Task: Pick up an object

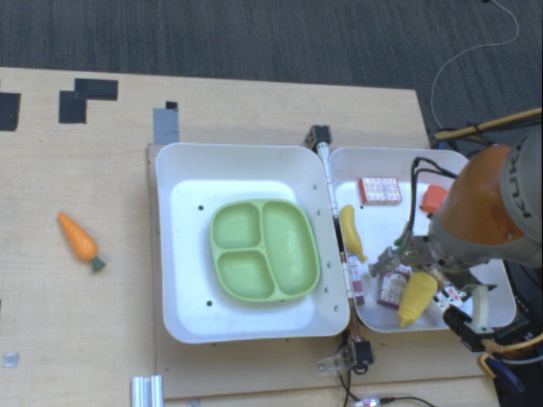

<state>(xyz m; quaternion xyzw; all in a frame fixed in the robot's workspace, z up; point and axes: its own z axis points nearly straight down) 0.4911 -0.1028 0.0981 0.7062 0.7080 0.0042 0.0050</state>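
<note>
beside end effector (399, 265), yellow corn cob (417, 298), tapered

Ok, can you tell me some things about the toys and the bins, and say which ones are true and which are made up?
1. The green plate lies in the left bin. True.
2. The toy carrot sits in the right bin. False: it lies on the bench, left of both bins.
3. A banana lies in the right bin near the divide. True.
4. The green plate holds food. False: its three compartments are bare.
5. The arm hangs over the right bin. True.
</note>
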